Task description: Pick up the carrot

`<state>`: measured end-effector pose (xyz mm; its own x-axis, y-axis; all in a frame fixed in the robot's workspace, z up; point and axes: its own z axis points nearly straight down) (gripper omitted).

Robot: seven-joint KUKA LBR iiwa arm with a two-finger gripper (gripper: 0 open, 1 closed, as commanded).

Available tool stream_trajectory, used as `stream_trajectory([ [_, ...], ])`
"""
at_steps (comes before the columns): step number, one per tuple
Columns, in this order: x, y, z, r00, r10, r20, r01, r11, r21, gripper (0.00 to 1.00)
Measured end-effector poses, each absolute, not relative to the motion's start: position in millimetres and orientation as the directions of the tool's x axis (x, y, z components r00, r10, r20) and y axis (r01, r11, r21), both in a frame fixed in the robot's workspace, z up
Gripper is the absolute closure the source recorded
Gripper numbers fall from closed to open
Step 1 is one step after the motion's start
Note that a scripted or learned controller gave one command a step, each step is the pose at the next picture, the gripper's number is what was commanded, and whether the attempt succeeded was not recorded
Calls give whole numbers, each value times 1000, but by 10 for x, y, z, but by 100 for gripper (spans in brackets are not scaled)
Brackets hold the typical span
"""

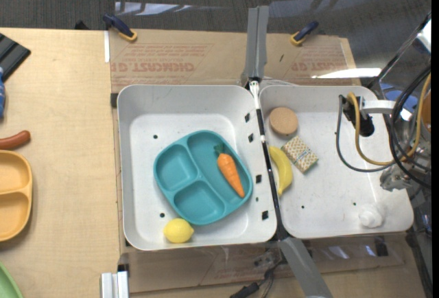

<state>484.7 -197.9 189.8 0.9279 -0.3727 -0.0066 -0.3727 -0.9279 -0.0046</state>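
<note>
Down in the left bin, the carrot lies in the right-hand compartment of a teal divided plate, its green top pointing toward the far side of the bin and its orange tip slanting toward the near right. Nothing touches it but the plate. A lemon sits on the bin floor just beside the plate's near edge, close to the bin's near wall.

In the right bin a banana curves along the left wall, right by the divider between the two bins. Beside it rests a small patterned packet, tilted, and just beyond that a round tan biscuit-like disc. A small white lump sits near the bin's near right corner — what it is cannot be told.

The arm comes in at the right edge over the right bin, well apart from the carrot, with black and yellow cables looping across the bin's far right part. The pincer itself is lost among cables and the frame edge — whether it is open or closed cannot be told, and nothing is seen in its grip.

On the bench to the left lie an orange divided tray and a reddish sausage-shaped item.
</note>
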Motion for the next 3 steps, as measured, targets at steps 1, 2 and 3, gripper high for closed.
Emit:
stream_trajectory([
  [1, 4918, -2199, 1945, 905, -425, -4, -425, -905, -6, 100],
  [2, 4981, -2198, 1665, 897, -442, -7, -442, -897, -4, 100],
  [3, 4993, -2201, 1883, 887, -463, -4, -463, -887, -5, 100],
])
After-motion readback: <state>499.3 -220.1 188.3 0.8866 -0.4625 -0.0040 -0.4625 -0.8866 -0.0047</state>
